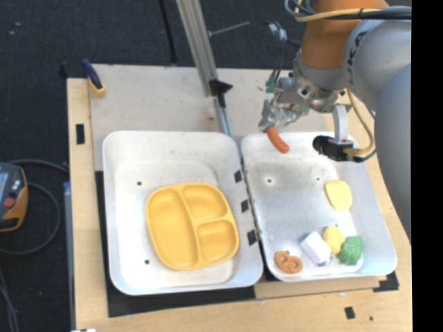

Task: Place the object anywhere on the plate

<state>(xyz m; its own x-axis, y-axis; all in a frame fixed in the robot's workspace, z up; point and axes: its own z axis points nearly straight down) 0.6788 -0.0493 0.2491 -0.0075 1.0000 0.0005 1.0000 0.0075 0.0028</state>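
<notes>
A yellow divided plate point(191, 225) lies in the left bin point(124, 164), toward its front. My gripper point(275, 124) hangs over the far left corner of the right bin point(291, 185), below the grey arm with its orange band. A small orange-red sausage-shaped object point(277, 140) sits between the fingertips, tilted, just above the bin floor. The gripper is shut on it. The plate is well to the left and nearer the front than the gripper.
At the front of the right bin lie a pretzel point(288, 261), a white block point(315, 247), a yellow piece point(334, 238) and a green broccoli piece point(351, 250). A pale yellow slab point(339, 194) lies by the right wall. A metal post point(202, 54) rises behind the bins.
</notes>
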